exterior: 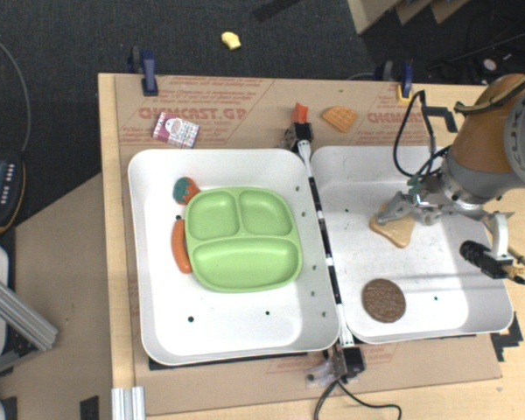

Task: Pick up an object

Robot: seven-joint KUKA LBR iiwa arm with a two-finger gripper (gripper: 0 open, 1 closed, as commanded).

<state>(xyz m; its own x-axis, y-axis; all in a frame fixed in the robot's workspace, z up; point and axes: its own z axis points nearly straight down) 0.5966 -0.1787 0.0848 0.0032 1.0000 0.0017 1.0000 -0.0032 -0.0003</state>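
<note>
A tan slice of toast [395, 231] lies in the right bin [472, 313], near its middle. My gripper [405, 211] is low over the toast's upper edge, touching or nearly touching it, and the arm comes in from the right. A round brown patty [384, 300] sits nearer the front of the same bin, apart from the gripper. In the left bin [157, 322] rests a green divided plate [243, 239], with an orange sausage-shaped piece [181, 245] along its left side and a small green and red item [185, 189] at its upper left corner.
On the bench behind the bins lie a waffle-like cracker [339, 117], a small orange piece [299, 110] and a pink packet [176, 129]. Blue clamps [146, 70] grip the board's back edge. A black cable [413, 125] hangs by the arm.
</note>
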